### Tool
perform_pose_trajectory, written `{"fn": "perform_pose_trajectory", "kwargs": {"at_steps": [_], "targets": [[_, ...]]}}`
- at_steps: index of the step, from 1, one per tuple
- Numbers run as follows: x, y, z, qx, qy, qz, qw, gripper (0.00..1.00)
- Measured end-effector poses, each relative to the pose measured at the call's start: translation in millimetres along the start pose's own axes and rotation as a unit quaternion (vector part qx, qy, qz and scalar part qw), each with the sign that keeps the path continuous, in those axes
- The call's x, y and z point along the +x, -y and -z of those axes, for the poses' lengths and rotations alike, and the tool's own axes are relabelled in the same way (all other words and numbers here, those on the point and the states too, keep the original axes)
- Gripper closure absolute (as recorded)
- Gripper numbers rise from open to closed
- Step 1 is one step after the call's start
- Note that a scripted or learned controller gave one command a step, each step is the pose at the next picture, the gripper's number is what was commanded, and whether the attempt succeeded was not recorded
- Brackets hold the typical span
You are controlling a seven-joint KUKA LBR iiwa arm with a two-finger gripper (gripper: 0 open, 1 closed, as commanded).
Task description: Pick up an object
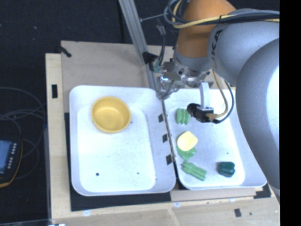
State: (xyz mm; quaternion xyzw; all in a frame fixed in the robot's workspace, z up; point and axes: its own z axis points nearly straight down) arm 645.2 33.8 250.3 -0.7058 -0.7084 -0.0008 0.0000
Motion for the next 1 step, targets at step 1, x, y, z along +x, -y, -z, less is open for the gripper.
{"fn": "perform_pose_trajectory", "kwargs": {"at_steps": [1], "targets": [[55.5,-6.3,-11.9,0.001,0.0,0.0,1.0,1.0]]}}
